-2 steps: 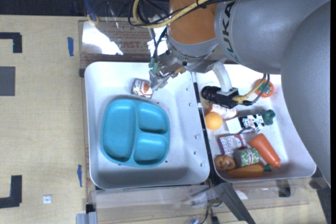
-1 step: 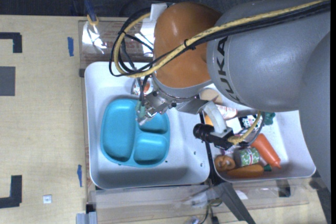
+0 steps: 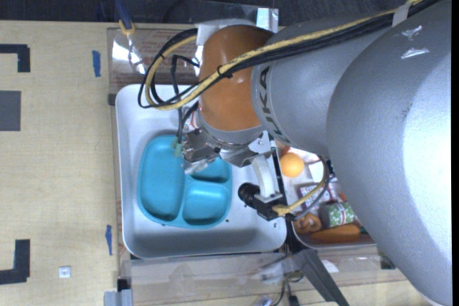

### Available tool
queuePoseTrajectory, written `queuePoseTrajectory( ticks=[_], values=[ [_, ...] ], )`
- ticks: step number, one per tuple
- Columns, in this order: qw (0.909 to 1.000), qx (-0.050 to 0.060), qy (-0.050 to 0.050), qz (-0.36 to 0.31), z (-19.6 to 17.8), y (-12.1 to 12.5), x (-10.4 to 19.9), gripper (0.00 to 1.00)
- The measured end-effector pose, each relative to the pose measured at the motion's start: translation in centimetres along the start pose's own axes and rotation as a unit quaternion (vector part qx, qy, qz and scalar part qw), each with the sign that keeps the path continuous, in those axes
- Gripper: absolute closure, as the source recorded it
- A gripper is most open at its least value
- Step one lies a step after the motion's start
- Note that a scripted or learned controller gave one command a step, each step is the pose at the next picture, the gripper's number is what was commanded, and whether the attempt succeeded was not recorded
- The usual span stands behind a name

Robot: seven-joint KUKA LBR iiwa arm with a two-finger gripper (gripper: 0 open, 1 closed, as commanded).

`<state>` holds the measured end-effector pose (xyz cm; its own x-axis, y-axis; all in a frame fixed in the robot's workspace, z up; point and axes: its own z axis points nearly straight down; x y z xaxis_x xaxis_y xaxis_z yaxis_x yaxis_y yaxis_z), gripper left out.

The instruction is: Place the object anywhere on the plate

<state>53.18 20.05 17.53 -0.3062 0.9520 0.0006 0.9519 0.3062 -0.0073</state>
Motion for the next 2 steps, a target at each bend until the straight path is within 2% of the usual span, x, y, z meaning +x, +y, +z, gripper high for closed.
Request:
queuePoseTrajectory(
  ticks=[1,2],
  values=[
    [0.9996,0.000,0.000,0.027,4.1,0.7,-0.9,1.00],
    [1.0000,-0.005,0.000,0.007,0.9,9.0,-1.4,1.00]
  ],
)
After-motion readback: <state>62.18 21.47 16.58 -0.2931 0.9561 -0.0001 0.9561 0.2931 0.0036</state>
